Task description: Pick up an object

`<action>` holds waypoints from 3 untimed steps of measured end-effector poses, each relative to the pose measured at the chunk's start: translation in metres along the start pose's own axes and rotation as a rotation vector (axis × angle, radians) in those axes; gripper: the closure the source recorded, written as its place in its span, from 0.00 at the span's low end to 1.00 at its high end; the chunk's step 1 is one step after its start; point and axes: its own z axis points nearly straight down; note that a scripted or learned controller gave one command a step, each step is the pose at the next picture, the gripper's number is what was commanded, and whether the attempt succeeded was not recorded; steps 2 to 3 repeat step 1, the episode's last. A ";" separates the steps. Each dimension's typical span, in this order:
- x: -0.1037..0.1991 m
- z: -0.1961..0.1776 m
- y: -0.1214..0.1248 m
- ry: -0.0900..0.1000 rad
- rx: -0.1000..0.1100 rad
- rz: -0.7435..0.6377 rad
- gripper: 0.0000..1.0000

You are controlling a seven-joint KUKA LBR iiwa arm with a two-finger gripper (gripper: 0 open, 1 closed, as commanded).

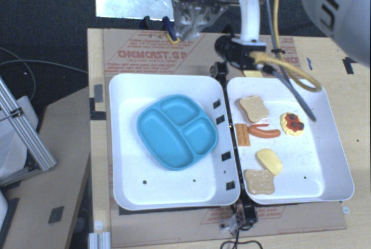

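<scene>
Gripper [188,24] at top centre of frame, above the bench beyond both bins; finger state cannot be determined.

Food pieces lie in the right bin [333,143], lower right of frame and well apart from the gripper: bread slice [253,108], sausage [264,132], what appears to be a small pizza [292,123], yellow piece [269,161], second bread slice [259,181]. Left bin [124,143] contains a blue divided plate [176,131].
</scene>
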 end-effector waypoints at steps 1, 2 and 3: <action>-0.015 0.071 -0.038 -0.006 0.016 0.000 1.00; -0.015 0.071 -0.038 -0.006 0.016 0.000 1.00; -0.015 0.071 -0.038 -0.006 0.016 0.000 1.00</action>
